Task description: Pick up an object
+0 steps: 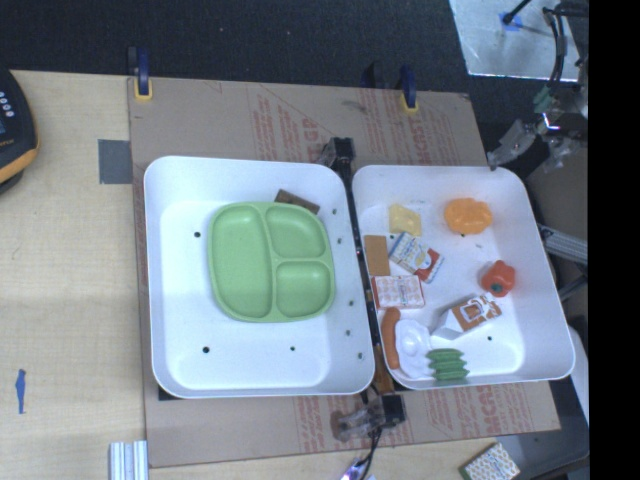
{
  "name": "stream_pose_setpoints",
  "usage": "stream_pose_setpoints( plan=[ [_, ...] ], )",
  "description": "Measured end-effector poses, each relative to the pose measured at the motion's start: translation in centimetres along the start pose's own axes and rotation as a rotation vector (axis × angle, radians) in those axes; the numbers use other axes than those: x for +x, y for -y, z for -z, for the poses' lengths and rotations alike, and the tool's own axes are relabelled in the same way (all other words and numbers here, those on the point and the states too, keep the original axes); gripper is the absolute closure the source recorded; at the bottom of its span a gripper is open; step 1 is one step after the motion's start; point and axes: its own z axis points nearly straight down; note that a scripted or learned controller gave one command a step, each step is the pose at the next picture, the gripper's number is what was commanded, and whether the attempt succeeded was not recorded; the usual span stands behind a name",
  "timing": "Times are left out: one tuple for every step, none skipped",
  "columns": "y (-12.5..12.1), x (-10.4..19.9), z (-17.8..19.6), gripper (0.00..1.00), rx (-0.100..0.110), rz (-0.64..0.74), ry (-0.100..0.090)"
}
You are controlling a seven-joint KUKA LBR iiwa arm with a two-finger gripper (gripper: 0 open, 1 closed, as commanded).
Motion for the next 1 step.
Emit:
stream_pose_setpoints(
  plan=[
    [-0.81, 0.91, -17.98, 0.00, 0.009, 0.005, -0.002]
  ],
)
